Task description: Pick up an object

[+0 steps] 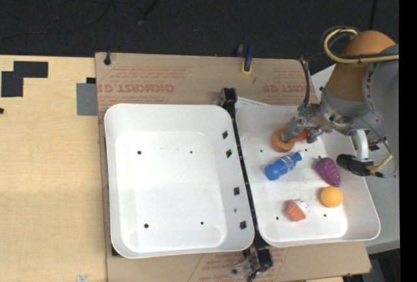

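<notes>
The arm reaches in from the right, and its pincer (298,130) hangs low over the right bin (365,232), right at a flat orange piece (283,141) near the bin's far side; whether it is open or closed I cannot tell. Also in the right bin lie a blue bottle (283,167), a purple grape bunch (328,170), an orange ball (331,197) and a small red-and-white object (296,210), while the left bin (124,222) sits beside it on the table (45,176).

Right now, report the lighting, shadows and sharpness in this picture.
Camera view: even overhead light, no harsh glare on the white bins; soft shadows under the blue bottle and orange ball; floor behind the bench nearly black; the gripper over the orange disc looks slightly soft, small detail hard to read.
</notes>
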Motion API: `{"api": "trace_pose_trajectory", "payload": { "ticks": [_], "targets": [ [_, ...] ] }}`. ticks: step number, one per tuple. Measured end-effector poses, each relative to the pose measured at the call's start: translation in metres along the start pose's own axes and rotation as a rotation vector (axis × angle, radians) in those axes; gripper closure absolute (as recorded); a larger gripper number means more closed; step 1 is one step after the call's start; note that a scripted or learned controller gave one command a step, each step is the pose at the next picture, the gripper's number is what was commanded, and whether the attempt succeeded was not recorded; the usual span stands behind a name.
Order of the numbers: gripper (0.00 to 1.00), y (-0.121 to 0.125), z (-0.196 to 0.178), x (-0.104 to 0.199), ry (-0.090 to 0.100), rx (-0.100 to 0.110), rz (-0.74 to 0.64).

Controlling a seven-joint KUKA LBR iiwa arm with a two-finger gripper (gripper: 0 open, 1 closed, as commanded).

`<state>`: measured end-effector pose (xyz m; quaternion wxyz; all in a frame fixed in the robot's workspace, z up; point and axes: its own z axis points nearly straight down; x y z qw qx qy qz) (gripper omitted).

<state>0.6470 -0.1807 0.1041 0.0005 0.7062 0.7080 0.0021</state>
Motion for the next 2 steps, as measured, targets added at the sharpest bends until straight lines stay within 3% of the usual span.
{"api": "trace_pose_trajectory", "payload": {
  "ticks": [1, 2],
  "targets": [
    [1.00, -0.036, -0.078, 0.076, 0.000, 0.006, -0.001],
    [1.00, -0.059, -0.083, 0.150, 0.000, 0.009, -0.002]
  ]
}}
